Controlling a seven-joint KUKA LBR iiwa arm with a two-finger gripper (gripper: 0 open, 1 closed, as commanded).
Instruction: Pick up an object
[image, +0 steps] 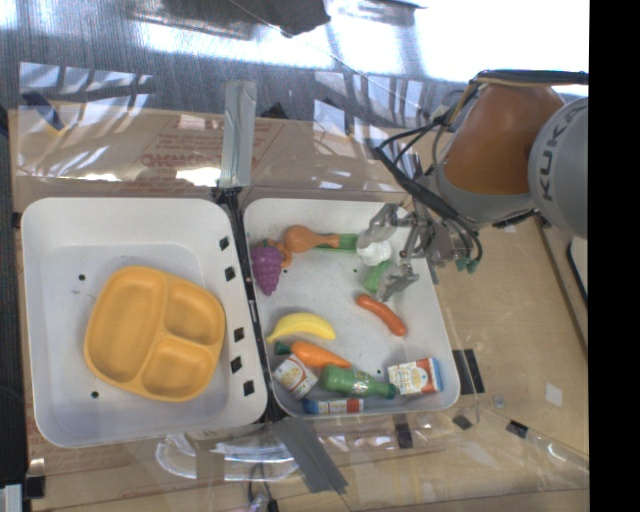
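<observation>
Two shallow white bins side by side on the desk (520, 330). Left bin (50, 330): a yellow divided plate (153, 332), lying flat near the middle.

Right bin (440, 330): a scatter of toy food. Along the upper edge, an orange gourd-like piece with a green stem (315, 240), and just left of it, near the divider, a purple bunch of grapes (266, 267). Lower down, a yellow banana (301, 326), with an orange carrot (320, 355) just below it. At the bottom edge, a small can (293, 377), a green bottle (357, 382), a flat red-and-blue packet (335, 405) and a small carton (415, 376), all close together. Right of centre, a red-orange sausage (381, 314), lying slantwise and clear of its neighbours.

Claw (395, 255) reaching in from the right, low over the upper right part of the right bin, under the orange-banded wrist and a loop of black cables. Metal fingers (398, 282) standing apart, one tip pointing down toward the bin floor just above the sausage. A white lumpy object (375, 248) right at the claw, beside a small green piece (372, 278); touching or merely in front of it, cannot tell. Nothing seen clamped between the fingers
</observation>
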